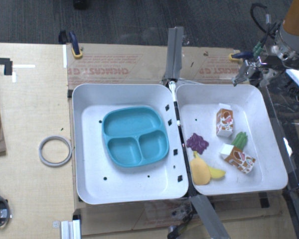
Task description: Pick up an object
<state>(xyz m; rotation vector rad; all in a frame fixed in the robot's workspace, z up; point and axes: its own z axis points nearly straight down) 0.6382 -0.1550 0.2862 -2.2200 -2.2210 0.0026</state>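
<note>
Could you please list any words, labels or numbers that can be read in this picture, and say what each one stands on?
Red printing on the cardboard sheet behind the bins: appears reversed and upside down, too blurred to quote.
Pictures on the upright carton: no readable text.
Print on the lying carton: too small to read.
Blue tray: no text.

My arm (294,14) showed an orange band at the picture's top right corner, with a pale grey ring below it. Black cables (263,15) looped out from my wrist on the left side, and a short green piece sat where they met the body. My gripper (249,69) was a dark metal assembly, with thin silvery parts and a small blue fitting on it.
</note>
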